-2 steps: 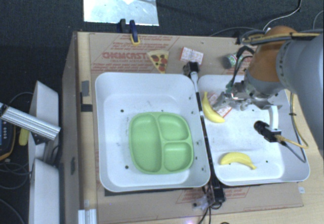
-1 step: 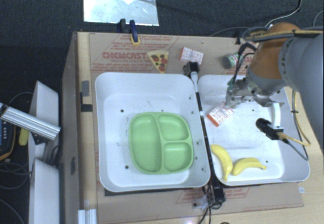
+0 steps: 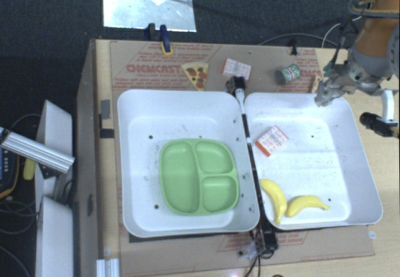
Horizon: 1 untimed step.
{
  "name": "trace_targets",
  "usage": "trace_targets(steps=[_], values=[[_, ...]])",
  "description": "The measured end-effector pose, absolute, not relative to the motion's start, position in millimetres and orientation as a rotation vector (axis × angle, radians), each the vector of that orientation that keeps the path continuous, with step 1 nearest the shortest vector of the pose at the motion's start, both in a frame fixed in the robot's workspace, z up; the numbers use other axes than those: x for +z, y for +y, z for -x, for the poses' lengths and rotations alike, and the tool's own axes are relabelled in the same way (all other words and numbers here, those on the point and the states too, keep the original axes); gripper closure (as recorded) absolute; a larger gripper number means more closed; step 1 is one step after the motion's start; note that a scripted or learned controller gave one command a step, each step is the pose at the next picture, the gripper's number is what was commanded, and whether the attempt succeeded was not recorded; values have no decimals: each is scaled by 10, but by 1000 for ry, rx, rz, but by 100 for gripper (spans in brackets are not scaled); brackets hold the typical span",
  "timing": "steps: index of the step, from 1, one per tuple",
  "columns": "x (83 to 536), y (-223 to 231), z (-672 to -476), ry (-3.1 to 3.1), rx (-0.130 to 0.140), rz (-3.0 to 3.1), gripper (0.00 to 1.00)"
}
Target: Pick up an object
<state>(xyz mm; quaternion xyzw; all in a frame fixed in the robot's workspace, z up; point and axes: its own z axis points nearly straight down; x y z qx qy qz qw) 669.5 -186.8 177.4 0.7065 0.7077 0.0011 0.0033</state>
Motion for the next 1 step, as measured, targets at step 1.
trace_targets(steps=[1], values=[[1762, -1856, -6693, 2222, 2, -2215, 0]])
